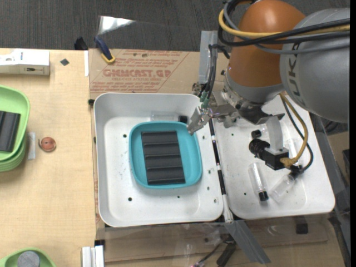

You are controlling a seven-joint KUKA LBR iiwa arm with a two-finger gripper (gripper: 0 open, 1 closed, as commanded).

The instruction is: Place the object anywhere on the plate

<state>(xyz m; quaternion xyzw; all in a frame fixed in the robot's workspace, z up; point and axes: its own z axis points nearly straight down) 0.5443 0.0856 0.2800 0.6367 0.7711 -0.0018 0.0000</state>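
Observation:
A teal plate (pixel 192 168) lies in the left white bin (pixel 111 166). On it rests a black ridged slab (pixel 162 157), lying flat and covering most of the plate's middle. My gripper (pixel 196 121) hangs over the plate's back right corner, close to the wall between the two bins, with nothing visibly held. The grey arm with its orange band (pixel 261 43) reaches in from the right, above the right bin (pixel 311 199).
Two clear tubes with dark caps (pixel 257 179) (pixel 282 187) lie in the right bin. A small dark piece (pixel 182 118) sits at the left bin's back wall. A green tray (pixel 14 129), an orange disc (pixel 48 143) and a white box (pixel 25 62) sit on the wooden bench at left.

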